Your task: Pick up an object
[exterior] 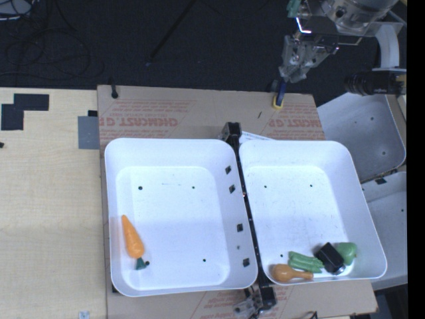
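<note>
A toy carrot (131, 237), orange with a small green top, lies at the front left of the left bin (169, 155). In the front right corner of the right bin (299, 158) a cluster lies together: an orange gourd-shaped toy (290, 273), a green pod (305, 262), a black block (329, 258) and a green piece (346, 250) partly behind the block. My gripper (293, 72) hangs high beyond the far edge of the right bin, well away from all these objects, and I see nothing in it.
A black divider (240, 211) runs between the two bins. A small blue and yellow clamp (279, 98) sits on the cardboard's far edge just below the gripper. Grey metal plates (372, 128) lie to the right of the right bin.
</note>
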Motion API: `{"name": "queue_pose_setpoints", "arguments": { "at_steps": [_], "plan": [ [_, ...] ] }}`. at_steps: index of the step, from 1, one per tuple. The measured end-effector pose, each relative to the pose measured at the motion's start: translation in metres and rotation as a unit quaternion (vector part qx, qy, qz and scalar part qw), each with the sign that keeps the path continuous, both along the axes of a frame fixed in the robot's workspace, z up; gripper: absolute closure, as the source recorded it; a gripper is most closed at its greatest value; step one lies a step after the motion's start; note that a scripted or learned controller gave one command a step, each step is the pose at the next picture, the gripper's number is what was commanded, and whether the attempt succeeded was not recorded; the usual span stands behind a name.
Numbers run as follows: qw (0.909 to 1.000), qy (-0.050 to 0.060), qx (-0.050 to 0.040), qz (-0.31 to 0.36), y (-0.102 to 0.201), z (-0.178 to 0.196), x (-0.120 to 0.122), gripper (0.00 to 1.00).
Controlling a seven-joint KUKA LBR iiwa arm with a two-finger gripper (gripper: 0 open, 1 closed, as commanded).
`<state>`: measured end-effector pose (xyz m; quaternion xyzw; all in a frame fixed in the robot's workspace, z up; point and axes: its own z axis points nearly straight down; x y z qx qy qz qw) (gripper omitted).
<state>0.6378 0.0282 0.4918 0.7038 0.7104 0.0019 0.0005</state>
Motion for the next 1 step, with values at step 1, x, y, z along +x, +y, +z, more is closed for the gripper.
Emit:
{"name": "queue_pose_setpoints", "arguments": {
  "at_steps": [1],
  "plan": [
    [1.0000, 0.001, 0.0003, 0.000, 0.0880, 0.0486, 0.0059, 1.00]
  ]
}}
